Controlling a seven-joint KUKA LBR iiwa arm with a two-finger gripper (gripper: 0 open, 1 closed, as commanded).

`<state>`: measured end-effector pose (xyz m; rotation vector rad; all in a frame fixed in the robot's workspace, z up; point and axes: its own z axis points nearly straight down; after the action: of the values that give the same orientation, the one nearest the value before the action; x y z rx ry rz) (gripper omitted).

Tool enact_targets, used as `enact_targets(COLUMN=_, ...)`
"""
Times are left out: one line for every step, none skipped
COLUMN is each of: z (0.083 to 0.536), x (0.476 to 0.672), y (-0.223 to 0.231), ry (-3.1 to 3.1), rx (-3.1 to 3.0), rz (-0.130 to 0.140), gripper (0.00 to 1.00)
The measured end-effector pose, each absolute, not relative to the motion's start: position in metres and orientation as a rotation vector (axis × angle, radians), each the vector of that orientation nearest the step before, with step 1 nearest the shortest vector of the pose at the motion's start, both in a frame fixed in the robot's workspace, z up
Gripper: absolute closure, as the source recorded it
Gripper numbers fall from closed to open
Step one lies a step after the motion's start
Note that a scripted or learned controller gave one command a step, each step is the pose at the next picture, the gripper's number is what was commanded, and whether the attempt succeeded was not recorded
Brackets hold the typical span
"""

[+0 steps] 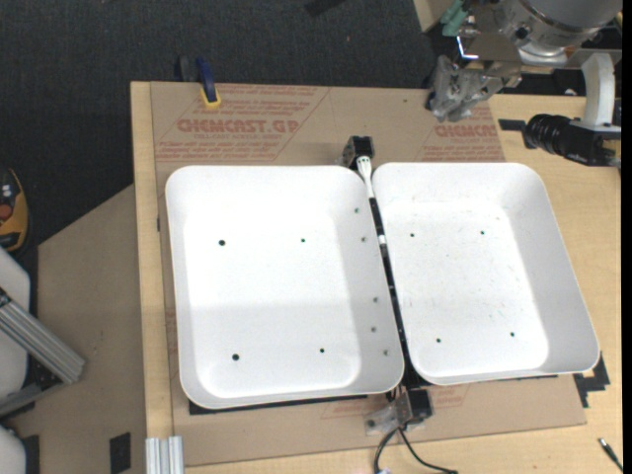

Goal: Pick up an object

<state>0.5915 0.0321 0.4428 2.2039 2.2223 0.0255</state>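
At one o'clock the arm (553, 8) is cut off by the top edge. Its gripper (456, 95) is a small blurred cluster, too unclear to read. At seven o'clock the bench (257, 452) runs off the bottom edge.

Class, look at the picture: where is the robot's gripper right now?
The gripper is at the top right, above the brown board just beyond the right bin's far rim.
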Motion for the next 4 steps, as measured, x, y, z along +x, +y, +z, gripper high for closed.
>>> enact_targets(z=0.289, x=0.617, y=0.054, ry=2.232, rx=2.226, rz=-0.018, gripper=1.0)
enact_targets(z=0.419, x=0.616, y=0.095, ry=2.221, rx=2.209, rz=0.022, gripper=1.0)
enact_targets(z=0.322, x=0.637, y=0.124, ry=2.229, rx=2.223, rz=-0.011, gripper=1.0)
enact_targets(z=0.241, x=0.665, y=0.196, ry=2.234, rx=2.219, rz=-0.01, gripper=1.0)
